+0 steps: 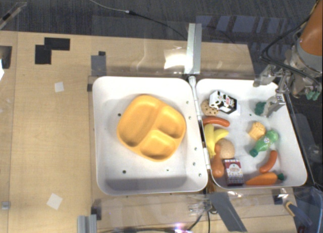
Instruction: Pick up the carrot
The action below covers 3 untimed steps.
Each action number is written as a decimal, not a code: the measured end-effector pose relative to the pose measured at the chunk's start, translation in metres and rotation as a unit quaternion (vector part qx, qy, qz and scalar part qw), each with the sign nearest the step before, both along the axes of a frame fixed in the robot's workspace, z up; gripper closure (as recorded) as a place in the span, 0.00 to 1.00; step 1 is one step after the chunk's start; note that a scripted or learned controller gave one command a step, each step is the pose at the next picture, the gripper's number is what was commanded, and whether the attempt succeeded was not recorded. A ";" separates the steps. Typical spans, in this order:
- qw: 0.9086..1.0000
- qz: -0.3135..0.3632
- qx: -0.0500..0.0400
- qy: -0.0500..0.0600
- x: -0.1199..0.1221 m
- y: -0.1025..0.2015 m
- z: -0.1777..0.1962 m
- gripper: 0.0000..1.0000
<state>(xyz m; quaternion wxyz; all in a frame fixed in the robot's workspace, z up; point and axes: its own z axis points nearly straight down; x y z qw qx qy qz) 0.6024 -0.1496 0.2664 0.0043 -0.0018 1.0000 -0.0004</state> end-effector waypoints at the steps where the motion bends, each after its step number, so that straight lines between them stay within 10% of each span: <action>1: 0.995 -0.103 0.001 0.004 -0.012 -0.011 -0.114 0.00; 2: 0.970 -0.245 0.002 -0.001 -0.020 -0.015 -0.177 0.00; 3: 0.970 -0.241 0.002 -0.005 -0.017 -0.013 -0.163 1.00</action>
